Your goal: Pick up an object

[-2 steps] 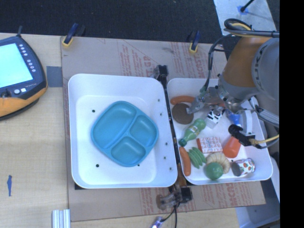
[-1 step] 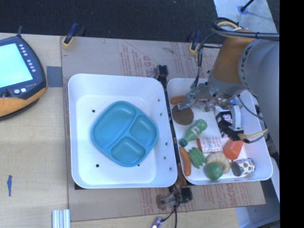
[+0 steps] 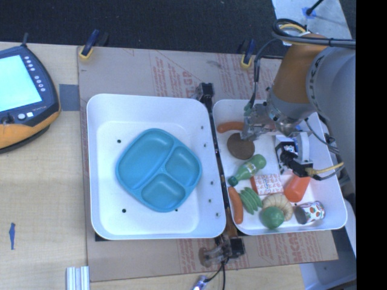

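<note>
Brown cardboard sheeting is laid over the light wooden counter [image 3: 42,186] and pinned at the far edge by blue-and-yellow clamps [image 3: 89,44]. Two shallow white bins are set on it side by side. The left bin [image 3: 100,162] is occupied by a blue plastic divided plate [image 3: 158,169], lying flat near its middle. The right bin [image 3: 338,213] is crowded with toy food: a brown round disc [image 3: 239,147], an orange sausage-shaped piece [image 3: 228,127] just beyond it, a green bottle [image 3: 248,168], an orange carrot [image 3: 236,205] along the bin's left wall, a green leafy piece [image 3: 250,199], a red-and-white printed packet [image 3: 266,183], a green ball [image 3: 272,217] touching a tan lumpy piece [image 3: 279,201], an orange-red block [image 3: 296,188], and a small patterned can [image 3: 311,212].

The end effector [image 3: 250,131] is seen low over the far-left part of the right bin, at the disc's upper edge, beside the sausage. Whether it is parted or closed cannot be told; nothing is seen gripped. Black cabling [image 3: 289,156] hangs beside the wrist over the bin. An orange-edged teach pendant with a grey screen [image 3: 21,95] rests at the counter's left edge.
</note>
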Available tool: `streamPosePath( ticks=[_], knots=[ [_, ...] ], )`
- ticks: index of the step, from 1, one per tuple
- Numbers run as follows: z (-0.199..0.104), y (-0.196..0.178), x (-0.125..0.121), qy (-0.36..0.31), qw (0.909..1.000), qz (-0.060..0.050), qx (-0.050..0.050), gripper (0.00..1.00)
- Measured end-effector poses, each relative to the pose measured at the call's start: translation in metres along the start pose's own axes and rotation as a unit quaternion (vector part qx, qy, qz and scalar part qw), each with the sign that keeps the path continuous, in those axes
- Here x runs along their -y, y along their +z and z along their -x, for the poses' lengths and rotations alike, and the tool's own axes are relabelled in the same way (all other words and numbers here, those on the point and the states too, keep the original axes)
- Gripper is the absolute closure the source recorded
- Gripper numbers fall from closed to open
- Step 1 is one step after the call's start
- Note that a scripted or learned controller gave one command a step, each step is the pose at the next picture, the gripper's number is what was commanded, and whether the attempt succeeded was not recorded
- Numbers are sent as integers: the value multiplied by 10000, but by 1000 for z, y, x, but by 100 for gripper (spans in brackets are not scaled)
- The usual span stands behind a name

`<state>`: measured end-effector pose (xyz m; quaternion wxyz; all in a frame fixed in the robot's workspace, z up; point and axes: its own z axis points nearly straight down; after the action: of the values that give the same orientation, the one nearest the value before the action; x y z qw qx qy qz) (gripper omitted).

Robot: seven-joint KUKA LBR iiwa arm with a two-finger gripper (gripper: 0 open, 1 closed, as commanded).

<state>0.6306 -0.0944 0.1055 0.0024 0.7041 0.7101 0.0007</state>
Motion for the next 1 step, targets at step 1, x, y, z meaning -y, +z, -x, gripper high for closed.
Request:
streamPosePath(
  ticks=[1],
  knots=[
    [0, 0, 0, -1, 10000, -2, 1, 0]
  ],
)
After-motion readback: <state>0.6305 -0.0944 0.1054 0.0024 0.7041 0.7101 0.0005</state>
